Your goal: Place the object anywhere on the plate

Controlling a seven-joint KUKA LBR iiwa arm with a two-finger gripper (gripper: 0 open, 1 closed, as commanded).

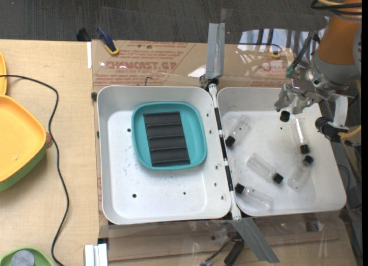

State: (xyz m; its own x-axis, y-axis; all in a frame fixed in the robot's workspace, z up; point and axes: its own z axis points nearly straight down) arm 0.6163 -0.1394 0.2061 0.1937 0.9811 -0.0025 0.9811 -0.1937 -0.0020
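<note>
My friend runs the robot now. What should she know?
Gripper: over the right bin's far edge; a black-capped item shows at its tip, but whether it's gripped can't be told.
Plate: teal, in the left bin, with a dark ribbed insert.
Clear black-capped tubes lie scattered in the right bin.
Done: no tube on the plate.
Left: carry one across and set it down there.

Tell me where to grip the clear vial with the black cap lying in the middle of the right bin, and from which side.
Grip the vial across the middle of its clear barrel, coming straight down from above. It lies flat and slanted on the right bin floor, black cap toward the near right, so the fingers should likely close across its narrow width. Neighbouring vials lie apart, leaving room.
</note>
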